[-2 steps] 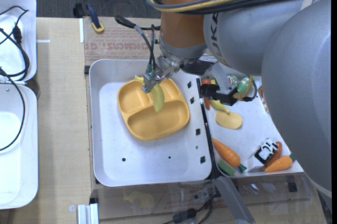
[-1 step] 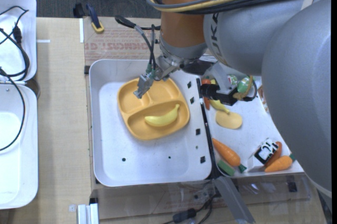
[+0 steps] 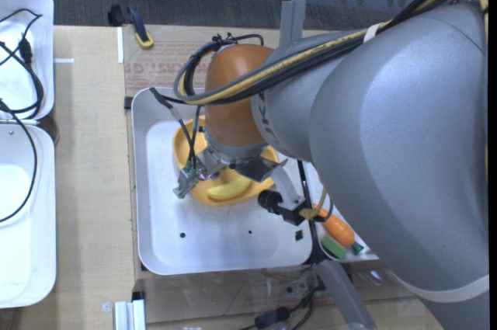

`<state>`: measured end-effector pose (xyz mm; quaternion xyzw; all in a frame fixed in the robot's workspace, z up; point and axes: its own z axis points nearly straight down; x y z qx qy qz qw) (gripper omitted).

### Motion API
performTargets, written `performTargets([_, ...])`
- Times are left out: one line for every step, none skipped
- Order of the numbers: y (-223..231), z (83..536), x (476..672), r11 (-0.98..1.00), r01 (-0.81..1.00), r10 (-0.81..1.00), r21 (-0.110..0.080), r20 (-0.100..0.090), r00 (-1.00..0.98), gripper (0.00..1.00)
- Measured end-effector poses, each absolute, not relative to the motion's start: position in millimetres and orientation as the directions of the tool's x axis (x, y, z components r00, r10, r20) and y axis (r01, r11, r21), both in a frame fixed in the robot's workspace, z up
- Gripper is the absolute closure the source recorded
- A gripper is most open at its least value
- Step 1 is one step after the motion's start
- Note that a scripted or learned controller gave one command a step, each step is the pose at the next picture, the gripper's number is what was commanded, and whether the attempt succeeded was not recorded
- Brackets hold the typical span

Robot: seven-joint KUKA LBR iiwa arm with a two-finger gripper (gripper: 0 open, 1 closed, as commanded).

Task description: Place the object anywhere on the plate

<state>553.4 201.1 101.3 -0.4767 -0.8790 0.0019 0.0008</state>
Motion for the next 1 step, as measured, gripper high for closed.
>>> performTargets([176.0, 97.8, 508.6, 0.32, 0.947, 0.947, -0.007, 0.015, -0.32, 0.0])
